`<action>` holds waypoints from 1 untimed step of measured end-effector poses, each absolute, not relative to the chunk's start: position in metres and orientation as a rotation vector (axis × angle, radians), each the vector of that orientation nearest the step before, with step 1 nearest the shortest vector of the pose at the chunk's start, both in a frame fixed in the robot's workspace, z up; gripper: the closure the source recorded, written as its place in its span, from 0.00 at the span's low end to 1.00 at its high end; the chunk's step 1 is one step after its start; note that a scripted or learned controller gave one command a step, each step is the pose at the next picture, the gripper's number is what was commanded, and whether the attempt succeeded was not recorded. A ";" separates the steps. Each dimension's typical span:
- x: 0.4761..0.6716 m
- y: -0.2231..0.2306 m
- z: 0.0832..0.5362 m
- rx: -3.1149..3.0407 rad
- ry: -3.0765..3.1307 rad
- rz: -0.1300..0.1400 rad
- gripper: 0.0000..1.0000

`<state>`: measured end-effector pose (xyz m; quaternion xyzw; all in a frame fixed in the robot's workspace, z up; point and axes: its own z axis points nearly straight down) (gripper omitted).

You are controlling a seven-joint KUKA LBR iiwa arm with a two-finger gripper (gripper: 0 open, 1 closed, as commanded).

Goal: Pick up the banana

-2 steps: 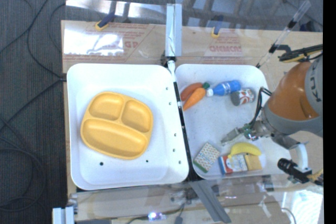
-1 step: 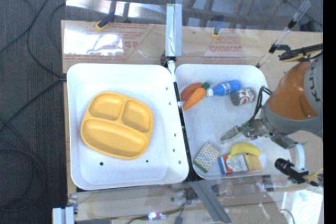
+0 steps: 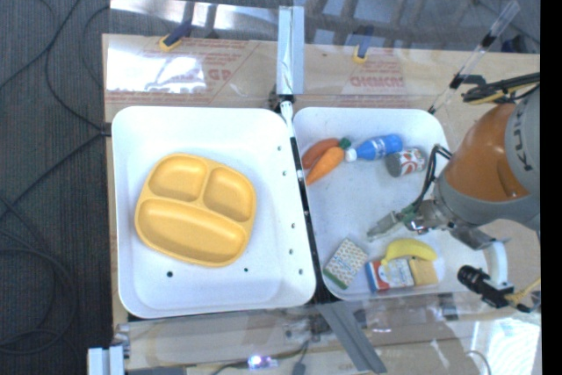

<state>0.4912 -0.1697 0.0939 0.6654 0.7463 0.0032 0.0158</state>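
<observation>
In the camera view, two shallow white bins sit side by side on the bench. The left bin [image 3: 132,277] holds a yellow divided tray [image 3: 195,207] with three compartments, lying flat toward the bin's left half. The right bin [image 3: 351,198] carries the smaller items: two carrots [image 3: 320,158] near its upper left corner, a small bottle with a blue body [image 3: 376,147] lying on its side just right of them, and a small can [image 3: 407,161] tipped over beside the bottle. The banana [image 3: 411,250] lies in the lower right part of this bin, touching the top edge of a flat box [image 3: 401,274] below it, with a patterned sponge-like pad [image 3: 345,263] to the left. The arm [image 3: 496,167] reaches in from the right, and its gripper [image 3: 399,223] hangs just above and left of the banana; whether its tips are apart or together cannot be told from here, and nothing is seen clamped between them.
</observation>
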 end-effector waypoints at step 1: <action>0.492 -0.173 0.094 2.065 2.334 0.014 0.00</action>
